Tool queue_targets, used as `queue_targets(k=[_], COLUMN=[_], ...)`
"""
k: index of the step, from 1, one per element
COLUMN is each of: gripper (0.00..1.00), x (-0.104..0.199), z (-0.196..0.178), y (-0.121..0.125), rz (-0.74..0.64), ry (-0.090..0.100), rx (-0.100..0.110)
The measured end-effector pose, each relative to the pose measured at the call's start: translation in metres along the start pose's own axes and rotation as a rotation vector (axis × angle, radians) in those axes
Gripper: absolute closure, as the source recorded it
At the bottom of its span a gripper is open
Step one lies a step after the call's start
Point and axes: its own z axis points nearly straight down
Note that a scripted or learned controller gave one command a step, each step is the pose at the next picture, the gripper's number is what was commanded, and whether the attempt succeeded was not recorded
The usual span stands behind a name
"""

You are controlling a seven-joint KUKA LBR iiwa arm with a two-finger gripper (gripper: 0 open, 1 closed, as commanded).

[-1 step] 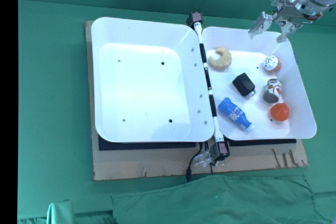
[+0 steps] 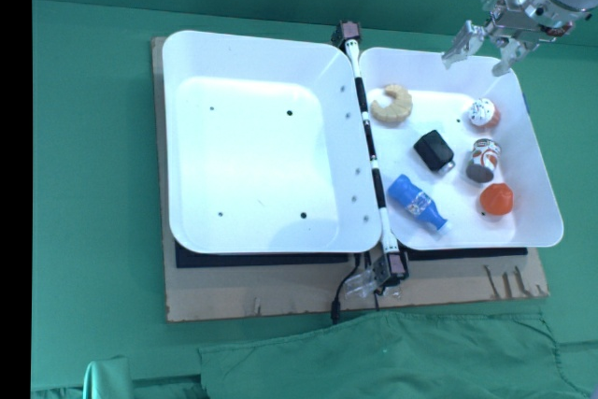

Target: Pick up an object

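My gripper (image 2: pixel 483 53) hangs open above the far edge of the right bin (image 2: pixel 542 201), with nothing between its fingers. Below it in that bin lie a tan croissant-shaped pastry (image 2: pixel 391 105), a small white and orange cupcake (image 2: pixel 483 113), a black box-like object (image 2: pixel 434 150), a grey and brown jar (image 2: pixel 482 161), an orange ball-like object (image 2: pixel 496 199) and a blue bottle (image 2: pixel 416 202) lying on its side. The cupcake is the nearest thing to the gripper, just in front of it.
The left bin (image 2: pixel 187 61) sits beside the right one, parted by a black and white striped bar (image 2: pixel 369 145). Both bins rest on a cardboard sheet (image 2: pixel 280 299) over green cloth. A fold of green cloth (image 2: pixel 374 355) lies at the front.
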Motion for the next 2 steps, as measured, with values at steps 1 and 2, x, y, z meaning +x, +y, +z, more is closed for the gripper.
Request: queue_targets(k=[1,2], gripper=[0.0,0.0], x=[-0.011,-0.012], z=[0.055,0.12], y=[0.004,0.009], rz=[0.001,0.0], ry=[0.0,0.0], rx=[0.003,0.004])
